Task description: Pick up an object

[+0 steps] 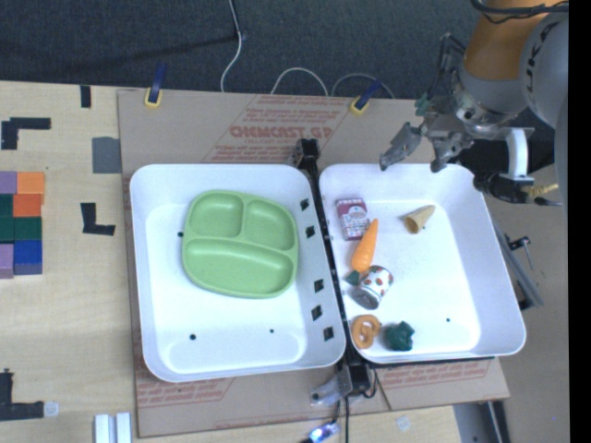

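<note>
Looking down, we saw the claw (417, 153) open and holding nothing, up over the far rim of the right bin (480, 275). The toys lay below in that bin: an ice cream cone (418, 218) alone near the far side, and a carrot (365, 245) touching a small can (373, 286). We thought the cone was the best pick, since it lay nearest with room around it. The claw needed to come straight down, one finger on each side.

The plate (241, 244) lies in the left bin (152, 340); the right bin (480, 275) holds a carrot (365, 245), a cone (417, 218) farther right, and a pretzel (366, 330) nearest.
</note>
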Controlling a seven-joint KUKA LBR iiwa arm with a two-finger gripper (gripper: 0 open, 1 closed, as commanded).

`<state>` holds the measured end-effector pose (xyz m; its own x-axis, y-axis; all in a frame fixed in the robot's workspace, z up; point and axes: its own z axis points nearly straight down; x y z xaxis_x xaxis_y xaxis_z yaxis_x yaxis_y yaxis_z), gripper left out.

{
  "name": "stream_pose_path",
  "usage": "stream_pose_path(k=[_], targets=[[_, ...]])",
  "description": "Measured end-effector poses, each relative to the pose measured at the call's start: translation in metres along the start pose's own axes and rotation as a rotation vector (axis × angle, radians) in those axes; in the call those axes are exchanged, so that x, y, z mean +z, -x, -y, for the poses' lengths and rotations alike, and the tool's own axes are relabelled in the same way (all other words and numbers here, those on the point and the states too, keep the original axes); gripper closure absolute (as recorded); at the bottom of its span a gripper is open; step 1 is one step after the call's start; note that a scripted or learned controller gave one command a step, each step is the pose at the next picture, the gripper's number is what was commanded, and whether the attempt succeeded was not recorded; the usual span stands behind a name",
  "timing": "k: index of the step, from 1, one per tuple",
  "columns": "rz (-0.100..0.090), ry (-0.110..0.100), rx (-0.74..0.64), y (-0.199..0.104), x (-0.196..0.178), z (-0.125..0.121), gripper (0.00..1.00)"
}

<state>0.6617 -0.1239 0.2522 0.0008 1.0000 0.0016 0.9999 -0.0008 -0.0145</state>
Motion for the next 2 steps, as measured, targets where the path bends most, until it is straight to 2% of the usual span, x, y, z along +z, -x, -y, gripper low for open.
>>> stream_pose_path(k=[1, 2], targets=[[0.002, 0.013, -0.003, 0.0, -0.008, -0.002, 0.0], [0.003, 0.008, -0.002, 0.009, 0.044, -0.005, 0.0]])
